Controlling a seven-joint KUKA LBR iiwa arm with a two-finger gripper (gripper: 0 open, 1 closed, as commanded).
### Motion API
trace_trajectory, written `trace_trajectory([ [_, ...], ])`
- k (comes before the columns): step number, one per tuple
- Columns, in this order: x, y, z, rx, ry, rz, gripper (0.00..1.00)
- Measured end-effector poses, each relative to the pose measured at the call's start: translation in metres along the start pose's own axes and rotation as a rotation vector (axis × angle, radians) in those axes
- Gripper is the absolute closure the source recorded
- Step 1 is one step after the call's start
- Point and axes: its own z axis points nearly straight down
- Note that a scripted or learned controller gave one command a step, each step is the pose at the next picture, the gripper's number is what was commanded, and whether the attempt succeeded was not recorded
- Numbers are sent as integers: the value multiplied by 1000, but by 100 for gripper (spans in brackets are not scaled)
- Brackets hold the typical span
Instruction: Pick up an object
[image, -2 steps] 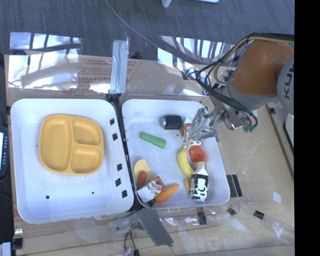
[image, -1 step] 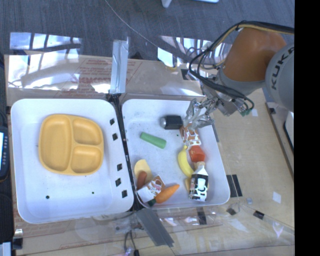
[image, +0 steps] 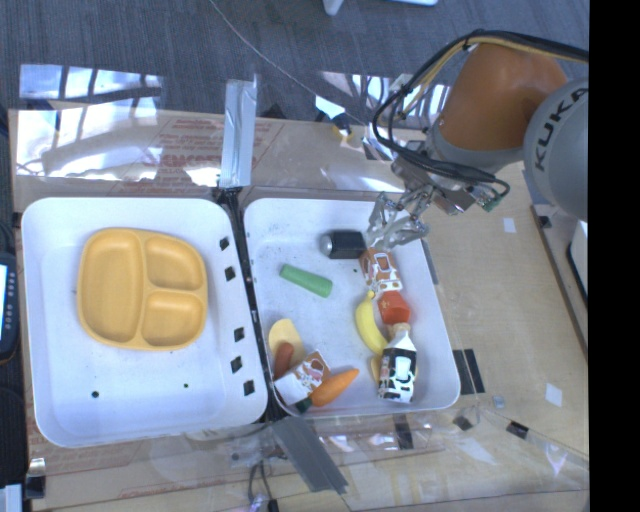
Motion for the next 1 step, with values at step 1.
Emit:
trace_trajectory([
  [1,-5,102,13,2,-1,247,100],
])
